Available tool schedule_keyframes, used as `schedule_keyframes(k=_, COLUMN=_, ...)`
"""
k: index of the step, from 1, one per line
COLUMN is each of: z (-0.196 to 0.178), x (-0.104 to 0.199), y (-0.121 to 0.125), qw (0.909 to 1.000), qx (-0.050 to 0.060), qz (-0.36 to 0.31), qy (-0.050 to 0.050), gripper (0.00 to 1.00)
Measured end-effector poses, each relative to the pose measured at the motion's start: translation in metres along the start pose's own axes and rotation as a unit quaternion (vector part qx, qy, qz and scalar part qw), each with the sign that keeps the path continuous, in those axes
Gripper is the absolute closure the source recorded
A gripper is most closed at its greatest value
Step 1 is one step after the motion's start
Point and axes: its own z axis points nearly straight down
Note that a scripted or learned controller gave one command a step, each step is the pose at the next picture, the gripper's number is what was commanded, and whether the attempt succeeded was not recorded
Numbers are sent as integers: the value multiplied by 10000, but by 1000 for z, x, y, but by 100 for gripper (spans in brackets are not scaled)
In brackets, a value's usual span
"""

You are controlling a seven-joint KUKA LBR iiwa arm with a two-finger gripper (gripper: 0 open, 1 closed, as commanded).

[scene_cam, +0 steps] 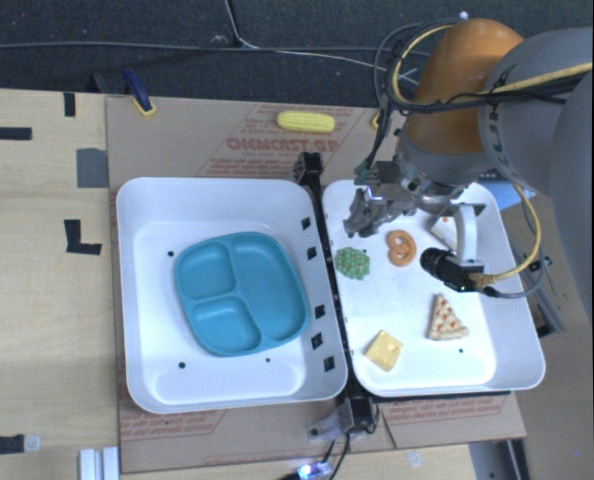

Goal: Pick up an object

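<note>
Four small objects lie in the right bin: a green round piece, an orange pretzel, a pizza slice and a yellow cheese wedge. My gripper hangs over the bin's upper left part, just above the green piece and left of the pretzel. Nothing shows between its fingers.
The left bin holds a blue divided plate. A yellow banana-like object lies on the cardboard behind the bins. A black clip divider runs between the bins. The arm's cables and a black connector hang over the right bin.
</note>
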Motion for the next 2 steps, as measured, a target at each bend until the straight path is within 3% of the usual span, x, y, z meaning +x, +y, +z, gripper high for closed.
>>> schedule_keyframes(k=2, z=0, x=114, y=0, qw=10000, qx=-1, qz=-1, qy=-4, gripper=100)
